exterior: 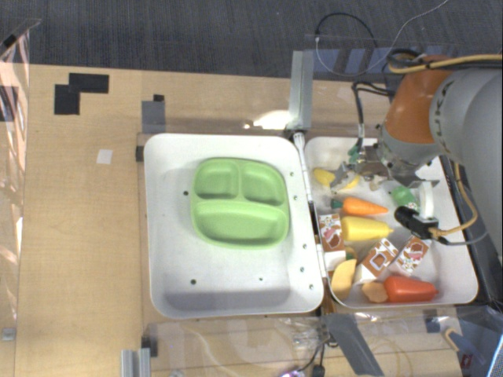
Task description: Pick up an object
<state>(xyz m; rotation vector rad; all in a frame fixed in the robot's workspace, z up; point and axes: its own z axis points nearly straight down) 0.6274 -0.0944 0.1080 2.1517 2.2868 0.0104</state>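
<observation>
Grey and orange, our arm (440,108) has its gripper (355,173) low in the right bin (460,277), beside a small yellow toy (324,177); we cannot tell its state or hold. We judge this the reach step, and next we need a closing grasp. The nearby carrot (364,206) lies left-right, tip pointing right.

Bright even overhead light, glare at bench (267,121) rear, soft shadows, slight blur.

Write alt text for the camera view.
A grey arm's gripper reaches into the right bin, over toy food including a carrot and a red pepper. The left bin holds a green divided plate.
</observation>
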